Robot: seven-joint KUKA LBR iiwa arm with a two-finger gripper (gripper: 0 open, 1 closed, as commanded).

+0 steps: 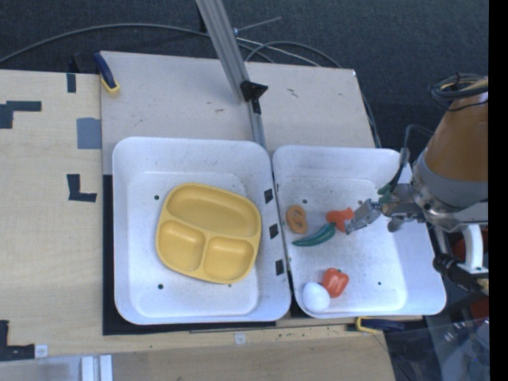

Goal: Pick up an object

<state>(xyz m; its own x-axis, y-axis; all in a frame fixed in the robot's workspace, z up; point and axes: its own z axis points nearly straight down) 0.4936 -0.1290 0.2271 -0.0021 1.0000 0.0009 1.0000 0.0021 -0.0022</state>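
— So, what sits in the two bins?

— The left bin [127, 236] holds one yellow tray [209, 232] with three compartments, lying flat near the bin's middle. The right bin [413, 292] holds the small things: a brown disc [297, 219] near its left wall, a green pepper [316, 236] just beside that, and an orange piece [340, 217] touching or nearly touching the pepper's upper end. Down at the near edge lie a white egg [316, 296] in the left corner and a red pepper [336, 281] pressed against it.

— And the gripper?

— The gripper [361, 216] reaches in from the right wall, low over the middle of the right bin, its tip just beside the orange piece. Whether the fingers are spread or closed I cannot tell; they blur into one grey shape, and nothing clearly sits between them.

— Anything hard to make out?

— The orange piece is small and partly masked by the gripper tip; it may be a carrot or another pepper. The arm [460, 157] is cut off at the right edge. A metal pole [226, 38] crosses the bench [175, 94] beyond the bins, ending at the seam between them.
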